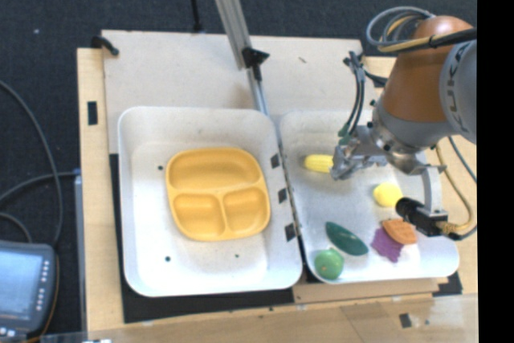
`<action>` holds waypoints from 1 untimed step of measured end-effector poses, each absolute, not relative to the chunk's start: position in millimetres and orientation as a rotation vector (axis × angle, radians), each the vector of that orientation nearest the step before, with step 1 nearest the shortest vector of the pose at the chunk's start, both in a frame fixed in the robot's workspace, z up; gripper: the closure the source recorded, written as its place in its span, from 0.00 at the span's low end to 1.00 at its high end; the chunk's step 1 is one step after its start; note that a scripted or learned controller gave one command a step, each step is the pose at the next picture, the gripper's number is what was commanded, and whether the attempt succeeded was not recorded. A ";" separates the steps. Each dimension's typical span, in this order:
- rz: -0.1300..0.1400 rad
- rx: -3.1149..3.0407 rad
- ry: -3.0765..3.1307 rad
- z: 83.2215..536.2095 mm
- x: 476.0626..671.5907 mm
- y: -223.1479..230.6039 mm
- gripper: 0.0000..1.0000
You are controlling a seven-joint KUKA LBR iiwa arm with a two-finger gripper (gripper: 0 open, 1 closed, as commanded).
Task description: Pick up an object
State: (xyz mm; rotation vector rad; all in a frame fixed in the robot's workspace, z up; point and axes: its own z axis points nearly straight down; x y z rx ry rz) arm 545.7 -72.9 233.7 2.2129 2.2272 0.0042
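My gripper (341, 163) hangs low over the right bin (301, 132), right beside a small yellow object (318, 164) that lies at its left side. The finger stance is too small and dark to read. Further right in the same bin lies a yellow round piece (387, 194). Near the front edge sit a dark green flat piece (346, 238), a light green round piece (328, 263), a purple piece (386, 245) and an orange piece (399, 231).
The left bin (136, 253) holds a yellow divided tray (217, 193). A slanted aluminium post (233, 12) rises behind the bins. The arm's grey and orange body (418, 84) fills the back right, with cables looping around it. A black part (418, 214) sticks out over the right bin.
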 end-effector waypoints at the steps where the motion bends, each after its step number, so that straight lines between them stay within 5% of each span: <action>1: 0.003 2.214 2.228 227.8 573.0 -36.3 1.00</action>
